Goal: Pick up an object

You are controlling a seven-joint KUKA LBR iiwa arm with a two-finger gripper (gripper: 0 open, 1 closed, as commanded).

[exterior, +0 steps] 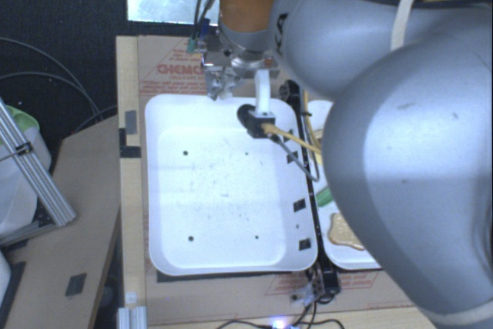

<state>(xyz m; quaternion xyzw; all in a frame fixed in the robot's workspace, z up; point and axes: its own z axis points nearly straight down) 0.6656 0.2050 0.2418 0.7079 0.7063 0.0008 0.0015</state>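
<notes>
One arm (370, 88) bent over left bin's (223, 189) back rim.

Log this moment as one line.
pincer: above far rim of left bin, grasp unconfirmed | right bin: tan object, green object | pick: not done

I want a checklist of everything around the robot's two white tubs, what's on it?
Surface: cardboard-covered bench with left white bin and right white bin.
Job's things: tan object and green object in right bin.
Clutter: nothing seen.
Pincer: above left bin's far edge; nothing seen in it.
Cables: yellow cable along the arm; black cables on the dark floor.
Surroundings: metal frame at left.
</notes>
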